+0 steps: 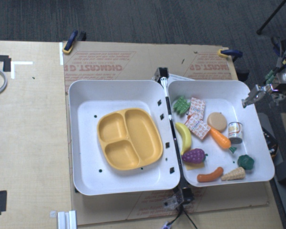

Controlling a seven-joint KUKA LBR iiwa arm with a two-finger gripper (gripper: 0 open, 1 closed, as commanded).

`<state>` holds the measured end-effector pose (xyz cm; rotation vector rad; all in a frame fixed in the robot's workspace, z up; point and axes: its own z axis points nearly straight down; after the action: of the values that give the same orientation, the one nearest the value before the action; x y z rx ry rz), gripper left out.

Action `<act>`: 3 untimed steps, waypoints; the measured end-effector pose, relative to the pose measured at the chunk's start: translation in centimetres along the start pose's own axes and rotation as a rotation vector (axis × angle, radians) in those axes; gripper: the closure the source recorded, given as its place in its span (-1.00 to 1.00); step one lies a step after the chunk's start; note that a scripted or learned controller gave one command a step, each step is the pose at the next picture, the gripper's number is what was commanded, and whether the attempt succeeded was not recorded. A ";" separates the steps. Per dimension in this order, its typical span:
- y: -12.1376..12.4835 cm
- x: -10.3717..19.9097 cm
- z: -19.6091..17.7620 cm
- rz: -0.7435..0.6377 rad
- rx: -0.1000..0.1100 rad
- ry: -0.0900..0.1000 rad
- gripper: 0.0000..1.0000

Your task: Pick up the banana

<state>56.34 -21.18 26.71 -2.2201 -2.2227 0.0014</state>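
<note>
Yellow banana [183, 136]: a curved plastic fruit lying flat in the right-hand shallow white bin [257, 128], against that bin's left wall.
Banana long axis: it is set roughly near-to-far, one tip toward the front of the bench and the other toward the back, the bow of the curve bulging rightward.
Near row of bin contents: a red-orange sausage [210, 175] and a tan waffle cone [233, 174] are laid by the front wall, with a dark green broccoli piece [246, 162] just behind them on the right.
Purple grape cluster [194, 155]: it is seen touching the banana's near end.
Middle of bin: an orange carrot [220, 139], a small tin can [235, 131] and a round tan bun [217, 121] are grouped right of the banana; two red-and-white patterned packets [197, 116] lie just beside its far tip.
Green leafy piece [181, 105]: it is placed behind the banana, near the dividing wall.
Left bin [81, 142]: a yellow three-compartment plastic tray [129, 138] is held at its middle.
Bench: brown cardboard [100, 63] is spread under both bins.
Pincer [251, 98]: the grey two-finger gripper is seen over the right bin's far right rim, at the view's right edge.
Pincer state: how far it is open cannot be told; nothing is seen held.
Banana relative to pincer: it lies well apart, across the bin to the left and nearer the front.
</note>
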 end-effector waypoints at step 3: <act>-4.5 22.1 7.5 0.296 0.000 0.001 -1.00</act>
<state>51.81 0.87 19.21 -2.5232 -1.8714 0.0005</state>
